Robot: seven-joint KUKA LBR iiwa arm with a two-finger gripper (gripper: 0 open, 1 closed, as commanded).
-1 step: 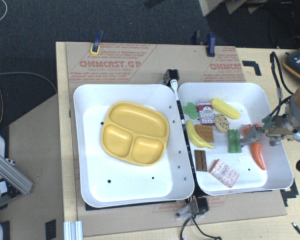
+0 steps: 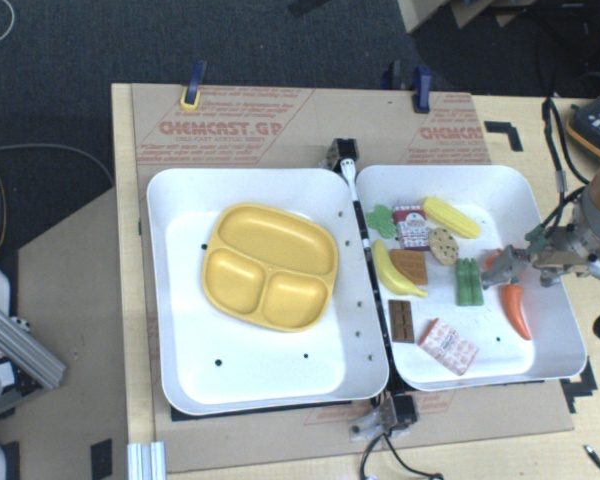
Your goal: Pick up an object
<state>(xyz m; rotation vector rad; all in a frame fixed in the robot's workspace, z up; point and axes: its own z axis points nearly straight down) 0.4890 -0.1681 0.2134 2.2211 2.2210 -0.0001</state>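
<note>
Count of things on the bench

There are two white bins: the left bin point(image 2: 180, 298) carries one yellow divided plate point(image 2: 269, 265). The right bin point(image 2: 550, 353) carries two bananas point(image 2: 397, 271) point(image 2: 451, 217), one carrot point(image 2: 517, 310), one green block point(image 2: 467, 281), one green leafy piece point(image 2: 381, 220), one round cookie point(image 2: 442, 246), one brown square point(image 2: 411, 266), one chocolate bar point(image 2: 401, 320) and two red-and-white packets point(image 2: 412, 226) point(image 2: 448, 345).

On the surface point(image 2: 280, 118) I see two bins side by side. The left bin point(image 2: 180, 318) holds a divided tray point(image 2: 270, 266). The right bin point(image 2: 550, 338) holds small items; the claw point(image 2: 500, 268) hangs over, perhaps touching, the carrot point(image 2: 517, 310).
</note>
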